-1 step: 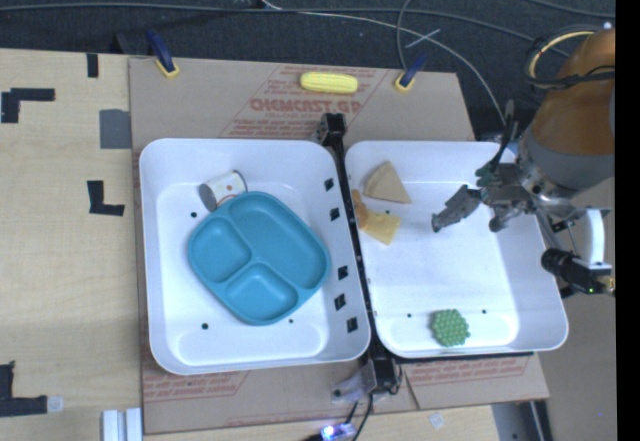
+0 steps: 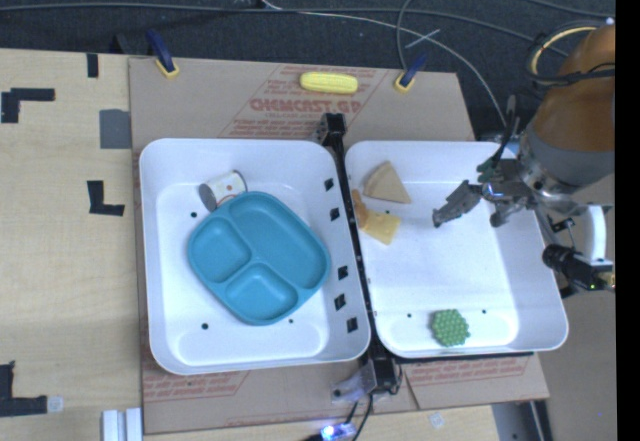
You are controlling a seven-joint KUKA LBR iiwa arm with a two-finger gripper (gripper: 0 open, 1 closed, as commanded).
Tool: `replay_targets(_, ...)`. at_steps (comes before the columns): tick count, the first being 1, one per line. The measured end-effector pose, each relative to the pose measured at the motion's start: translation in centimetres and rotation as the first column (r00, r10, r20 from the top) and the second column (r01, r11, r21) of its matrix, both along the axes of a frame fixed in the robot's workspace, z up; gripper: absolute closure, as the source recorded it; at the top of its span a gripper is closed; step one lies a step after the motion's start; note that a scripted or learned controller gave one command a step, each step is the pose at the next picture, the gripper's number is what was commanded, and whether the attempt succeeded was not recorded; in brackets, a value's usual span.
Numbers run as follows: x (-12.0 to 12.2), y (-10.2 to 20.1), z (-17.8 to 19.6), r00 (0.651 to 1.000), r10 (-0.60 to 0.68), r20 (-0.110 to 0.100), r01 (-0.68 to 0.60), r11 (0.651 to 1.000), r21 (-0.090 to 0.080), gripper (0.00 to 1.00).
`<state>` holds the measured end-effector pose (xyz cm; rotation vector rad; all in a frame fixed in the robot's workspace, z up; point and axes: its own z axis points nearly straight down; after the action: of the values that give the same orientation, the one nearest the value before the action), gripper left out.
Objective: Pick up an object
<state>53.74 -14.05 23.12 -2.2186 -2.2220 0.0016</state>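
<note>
You have the gripper [image 2: 470, 207] over the right bin [image 2: 540, 324], fingers spread apart and grasping nothing, near that bin's right wall. 2 tan wedge blocks [image 2: 381, 199] lie against the bin's left wall, well apart from the gripper. A green knobbly ball [image 2: 449, 327] sits just beside the bin's near rim. Between wedges, ball and gripper, bare white floor gives you open room. In the left bin [image 2: 160, 259], a blue 3-compartment tray [image 2: 258, 257] takes up most of the floor; a small white cup [image 2: 222, 189] lies tipped, touching the tray's far edge. A yellow banana [image 2: 328, 82] rests on the tabletop [image 2: 60, 229] beyond both bins.
</note>
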Motion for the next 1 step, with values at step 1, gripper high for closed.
replay_targets(1, 0.61, 0.32, -6.08, 1.000, 0.000, -0.006, 0.000, 1.000, 0.000, 0.00)
